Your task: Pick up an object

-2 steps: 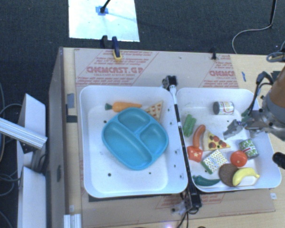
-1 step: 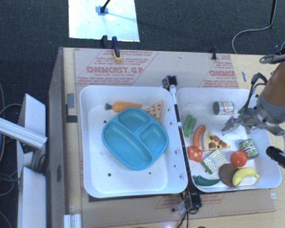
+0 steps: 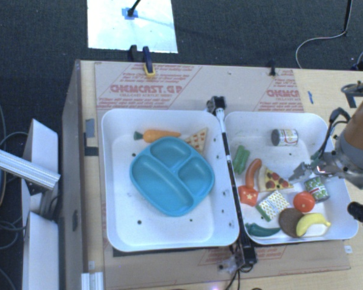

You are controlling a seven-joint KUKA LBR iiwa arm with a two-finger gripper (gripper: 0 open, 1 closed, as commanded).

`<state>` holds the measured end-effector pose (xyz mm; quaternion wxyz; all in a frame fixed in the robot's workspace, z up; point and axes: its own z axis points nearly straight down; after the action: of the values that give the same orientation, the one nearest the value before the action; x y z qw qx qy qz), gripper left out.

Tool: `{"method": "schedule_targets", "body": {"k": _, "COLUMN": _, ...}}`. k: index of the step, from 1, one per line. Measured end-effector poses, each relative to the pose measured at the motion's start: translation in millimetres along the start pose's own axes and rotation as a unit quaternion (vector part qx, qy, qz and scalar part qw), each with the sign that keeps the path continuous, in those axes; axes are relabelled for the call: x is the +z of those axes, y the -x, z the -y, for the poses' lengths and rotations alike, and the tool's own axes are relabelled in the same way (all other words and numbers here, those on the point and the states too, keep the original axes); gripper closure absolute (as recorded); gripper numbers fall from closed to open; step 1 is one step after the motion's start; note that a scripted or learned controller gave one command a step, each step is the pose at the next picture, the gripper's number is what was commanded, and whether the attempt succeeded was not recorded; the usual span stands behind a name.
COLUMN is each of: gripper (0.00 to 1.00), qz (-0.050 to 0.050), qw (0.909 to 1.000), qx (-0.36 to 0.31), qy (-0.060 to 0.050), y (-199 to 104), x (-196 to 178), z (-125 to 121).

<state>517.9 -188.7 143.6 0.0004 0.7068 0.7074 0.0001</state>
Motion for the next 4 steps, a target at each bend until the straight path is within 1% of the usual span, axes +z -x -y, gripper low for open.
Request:
{"method": "schedule_targets", "body": {"k": 1, "gripper": 0.0, "qz": 0.0, "qw": 1.0, "qx": 0.0, "qy": 0.0, "y": -5, "x": 18, "z": 11}}
{"method": "schedule_targets", "body": {"k": 2, "gripper": 0.0, "qz": 0.0, "qw": 1.0, "qx": 0.0, "qy": 0.0, "y": -4, "x": 1, "z": 31}}
{"method": "schedule_targets", "body": {"k": 3, "gripper": 0.0, "qz": 0.0, "qw": 1.0, "qx": -0.001, "qy": 0.001, "y": -23, "x": 46, "z": -18}}
{"method": "schedule_targets", "body": {"k": 4, "gripper": 0.0, "qz": 0.001, "qw": 1.0, "qx": -0.002, "qy": 0.003, "y": -5, "x": -148, "z": -53}}
